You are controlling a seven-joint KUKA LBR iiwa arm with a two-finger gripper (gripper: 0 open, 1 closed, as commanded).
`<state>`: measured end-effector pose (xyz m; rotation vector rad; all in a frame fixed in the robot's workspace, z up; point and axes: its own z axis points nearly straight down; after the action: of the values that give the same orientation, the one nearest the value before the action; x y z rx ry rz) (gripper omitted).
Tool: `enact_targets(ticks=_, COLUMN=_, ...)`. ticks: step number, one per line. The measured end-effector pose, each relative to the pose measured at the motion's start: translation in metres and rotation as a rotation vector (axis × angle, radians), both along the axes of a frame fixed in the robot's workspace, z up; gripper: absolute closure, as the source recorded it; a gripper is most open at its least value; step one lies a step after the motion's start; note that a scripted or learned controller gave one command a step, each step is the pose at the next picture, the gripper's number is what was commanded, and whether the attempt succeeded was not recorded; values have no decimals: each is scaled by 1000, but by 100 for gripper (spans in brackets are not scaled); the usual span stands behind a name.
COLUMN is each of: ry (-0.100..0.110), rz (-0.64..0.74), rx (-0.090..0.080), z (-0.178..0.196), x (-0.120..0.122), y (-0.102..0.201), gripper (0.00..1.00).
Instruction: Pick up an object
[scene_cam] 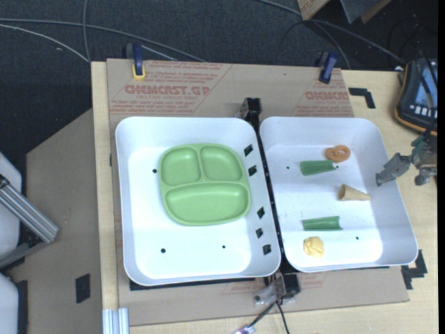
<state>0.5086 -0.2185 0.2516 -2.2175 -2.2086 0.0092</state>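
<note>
Pincer [402,172] just right of wedge [354,193]

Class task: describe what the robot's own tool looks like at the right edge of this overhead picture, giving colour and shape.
The tool is a small grey metal piece with angular, pointed parts, standing beside the right white bin. It is too small and blurred for markings or cables to be made out.

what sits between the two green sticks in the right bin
In the camera view, a tan wedge lies between the upper green stick and the lower green stick, offset toward the bin's right side.
</note>
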Motion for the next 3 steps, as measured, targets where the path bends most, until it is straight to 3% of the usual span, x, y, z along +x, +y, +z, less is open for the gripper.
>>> enact_targets(ticks=1, ry=-12, rz=4, rx=-4, z=6, x=3, y=1, gripper=0)
enact_targets(ticks=3, ry=-7, rz=4, rx=-1, z=-115, x=12, y=-5, gripper=0)
